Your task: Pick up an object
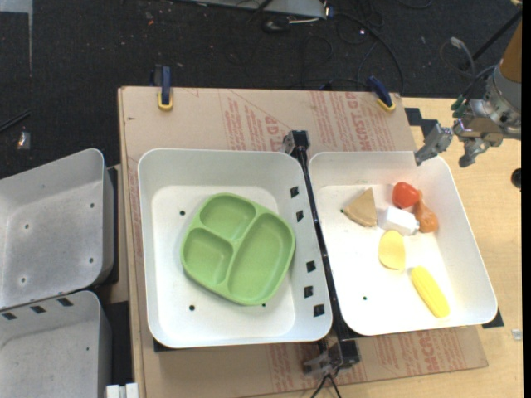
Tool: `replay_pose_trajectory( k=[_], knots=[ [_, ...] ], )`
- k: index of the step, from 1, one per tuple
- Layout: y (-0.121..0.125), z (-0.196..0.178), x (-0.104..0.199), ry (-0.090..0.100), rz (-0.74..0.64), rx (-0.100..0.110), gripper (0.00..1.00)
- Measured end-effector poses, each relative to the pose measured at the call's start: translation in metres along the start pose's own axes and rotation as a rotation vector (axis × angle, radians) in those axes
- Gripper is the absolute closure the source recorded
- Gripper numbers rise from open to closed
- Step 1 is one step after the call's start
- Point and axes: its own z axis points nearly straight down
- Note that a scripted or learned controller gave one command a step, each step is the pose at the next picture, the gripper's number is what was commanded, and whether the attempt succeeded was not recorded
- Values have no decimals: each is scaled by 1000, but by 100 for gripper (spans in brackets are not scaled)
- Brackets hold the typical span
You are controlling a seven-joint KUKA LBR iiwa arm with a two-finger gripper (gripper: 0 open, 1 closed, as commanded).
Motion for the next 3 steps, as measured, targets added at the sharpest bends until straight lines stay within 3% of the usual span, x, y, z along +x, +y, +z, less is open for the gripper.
replay_pose_trajectory(
  k=[1, 3],
  knots=[
    [2, -8, 1, -3, -3, -12, 0],
    [-2, 102, -1, -1, -1, -6, 0]
  ],
)
